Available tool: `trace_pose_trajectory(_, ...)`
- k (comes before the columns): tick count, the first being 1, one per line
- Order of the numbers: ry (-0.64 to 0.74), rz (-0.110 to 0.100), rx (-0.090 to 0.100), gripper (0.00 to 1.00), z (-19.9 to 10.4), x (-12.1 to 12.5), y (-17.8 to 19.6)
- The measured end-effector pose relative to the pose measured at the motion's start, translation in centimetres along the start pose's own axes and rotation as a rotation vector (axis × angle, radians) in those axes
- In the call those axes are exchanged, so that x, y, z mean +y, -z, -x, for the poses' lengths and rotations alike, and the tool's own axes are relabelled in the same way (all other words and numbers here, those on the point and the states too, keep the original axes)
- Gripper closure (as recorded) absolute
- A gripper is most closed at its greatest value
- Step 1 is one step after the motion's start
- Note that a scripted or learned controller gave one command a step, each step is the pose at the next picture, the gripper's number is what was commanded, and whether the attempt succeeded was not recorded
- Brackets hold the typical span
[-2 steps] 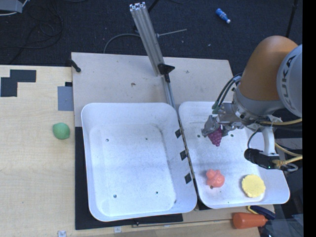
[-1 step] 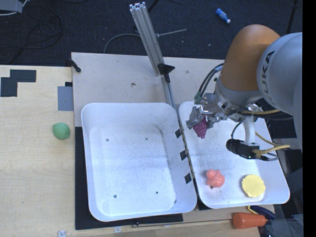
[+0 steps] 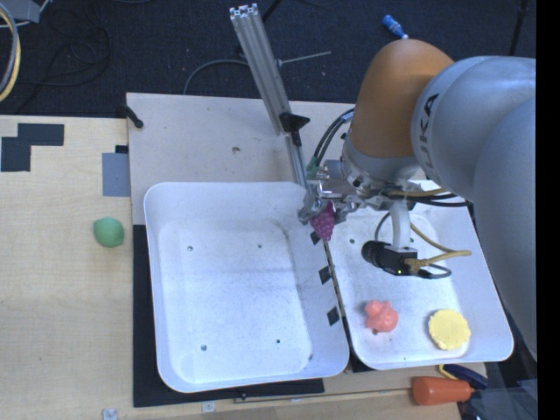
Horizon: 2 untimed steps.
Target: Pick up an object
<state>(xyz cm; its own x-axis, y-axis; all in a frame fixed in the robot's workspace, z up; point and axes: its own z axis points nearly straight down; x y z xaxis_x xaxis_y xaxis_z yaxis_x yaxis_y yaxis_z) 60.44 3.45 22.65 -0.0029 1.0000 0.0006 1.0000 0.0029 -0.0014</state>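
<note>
Near the middle of the frame, above the divider between the bins, I see my gripper closed around a small purple object. It looks light and a little bumpy, perhaps soft; gripping its upper part seems safest.

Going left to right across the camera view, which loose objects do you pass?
Green ball → purple object at the pincer → pink object → yellow object.
</note>
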Motion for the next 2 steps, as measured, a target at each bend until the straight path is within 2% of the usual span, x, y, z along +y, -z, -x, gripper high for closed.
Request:
trace_pose_trajectory(1,-0.001,0.001,-0.001,1.00,-4.01,1.00,-0.04)
trace_pose_trajectory(2,-0.001,0.001,-0.001,0.00,-3.96,0.98,-0.03)
